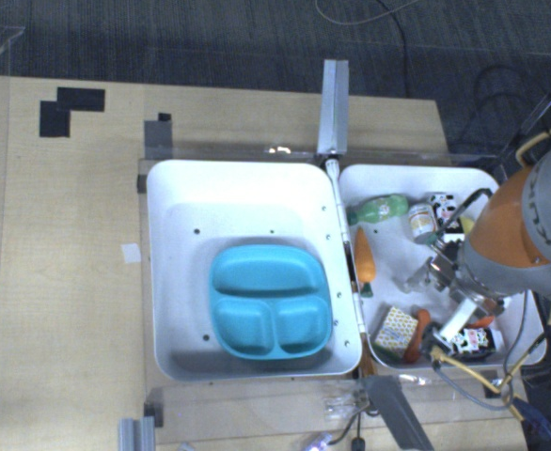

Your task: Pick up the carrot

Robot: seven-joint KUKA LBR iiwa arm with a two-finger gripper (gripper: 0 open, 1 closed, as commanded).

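Carrot (364, 256) lying in the right-hand bin (400, 175), pressed close against its left wall beside the divider, long axis running roughly up and down the view, green top end toward the far side. Gripper (435, 272) low over the bin's middle, to the carrot's right, near but apart. Grip state: cannot tell. Next move, judged: shift toward the view's left, with closing direction set across the carrot's width. Wall alongside leaves little room.
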